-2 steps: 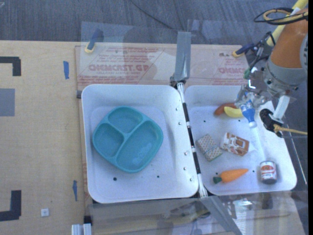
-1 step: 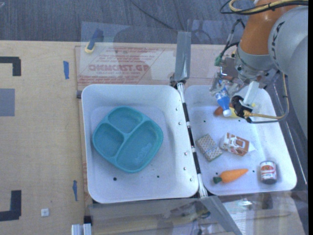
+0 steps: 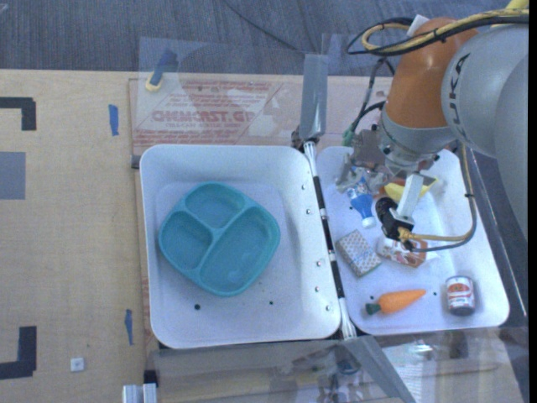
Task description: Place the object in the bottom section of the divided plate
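Gripper (image 3: 362,175) low over clutter at the far left of the right bin (image 3: 497,307), open or closed impossible to tell, probably there to take the blue object (image 3: 363,206) just nearer, plate (image 3: 220,238) waiting in the left bin (image 3: 168,313).

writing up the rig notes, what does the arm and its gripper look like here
The arm is a bulky, rounded grey shell with dark lettering on it and an orange band above the wrist. Yellow and black cables loop over the band. The gripper below is a cluster of grey metal parts with thin wiring.
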You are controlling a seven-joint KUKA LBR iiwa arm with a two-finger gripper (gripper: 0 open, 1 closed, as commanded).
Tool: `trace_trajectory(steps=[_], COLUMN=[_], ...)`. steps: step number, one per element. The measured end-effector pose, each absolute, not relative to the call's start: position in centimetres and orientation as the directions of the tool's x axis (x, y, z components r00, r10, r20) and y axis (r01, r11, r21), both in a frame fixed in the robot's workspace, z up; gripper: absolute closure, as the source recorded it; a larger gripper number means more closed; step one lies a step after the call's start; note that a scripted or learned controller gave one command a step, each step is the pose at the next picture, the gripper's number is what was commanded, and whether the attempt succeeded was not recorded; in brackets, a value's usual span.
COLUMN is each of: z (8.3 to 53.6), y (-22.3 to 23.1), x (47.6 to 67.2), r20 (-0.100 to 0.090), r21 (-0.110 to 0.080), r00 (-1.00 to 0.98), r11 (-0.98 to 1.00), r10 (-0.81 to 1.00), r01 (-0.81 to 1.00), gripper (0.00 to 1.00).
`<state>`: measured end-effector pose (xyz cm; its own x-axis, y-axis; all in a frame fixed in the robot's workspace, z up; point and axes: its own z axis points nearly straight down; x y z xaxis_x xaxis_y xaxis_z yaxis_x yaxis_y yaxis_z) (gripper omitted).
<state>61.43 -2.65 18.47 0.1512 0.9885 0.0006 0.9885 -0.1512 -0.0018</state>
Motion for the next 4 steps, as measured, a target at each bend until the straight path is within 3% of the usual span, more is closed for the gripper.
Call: trace_trajectory(steps=[1, 2, 3, 4], z=[20.4, 22.7, 20.2, 20.2], y=[5.6, 14.7, 16.1, 16.1], x=[58.2, 60.9, 54.7, 54.7], r20=[0.0, 0.0, -0.001, -0.001], r21=[-0.004, 0.0, -0.004, -0.003], r00=[0.326, 0.301, 0.31, 0.312], r11=[-0.326, -0.301, -0.31, -0.312], r10=[0.945, 0.954, 0.951, 0.95], r01=[0.945, 0.954, 0.951, 0.95], gripper=[1.0, 1.0, 1.0, 0.0])
